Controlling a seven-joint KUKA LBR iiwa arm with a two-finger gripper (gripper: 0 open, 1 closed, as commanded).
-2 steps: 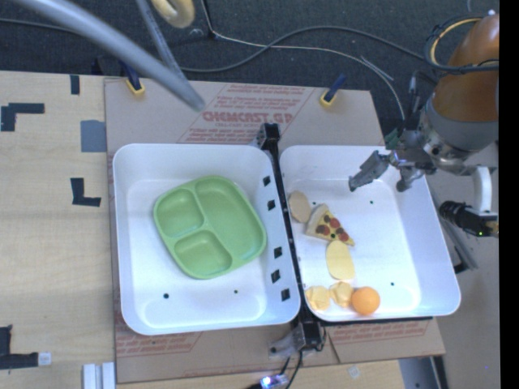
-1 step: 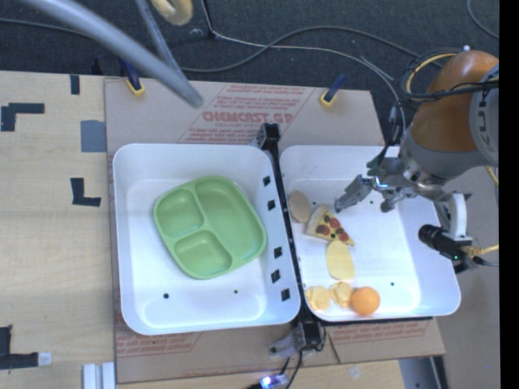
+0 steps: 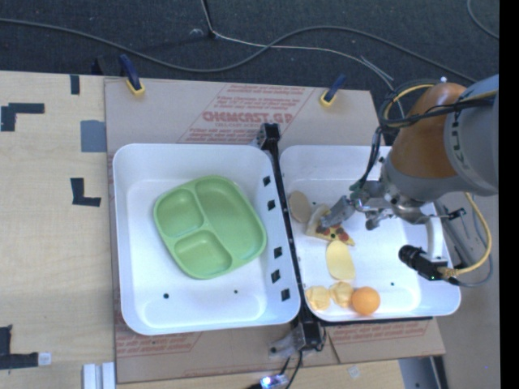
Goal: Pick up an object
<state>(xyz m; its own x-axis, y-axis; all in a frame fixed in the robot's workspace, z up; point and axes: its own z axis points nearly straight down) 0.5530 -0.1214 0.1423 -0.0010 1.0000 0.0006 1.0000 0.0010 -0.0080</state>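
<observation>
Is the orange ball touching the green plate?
Apart. The camera view shows the orange ball in the right bin and the green plate in the left bin, with the bins' walls between them.

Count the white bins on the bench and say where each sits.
2. The left bin holds a green divided plate; the right bin lies beside it, under the gripper, with small food items.

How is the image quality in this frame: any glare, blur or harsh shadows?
Camera view: even, soft lighting; the two shallow white bins look bright, nearly washed out, without hard glare; the green three-compartment plastic tray is reasonably sharp; the gripper and small food pieces under it are soft, lacking fine detail.
</observation>
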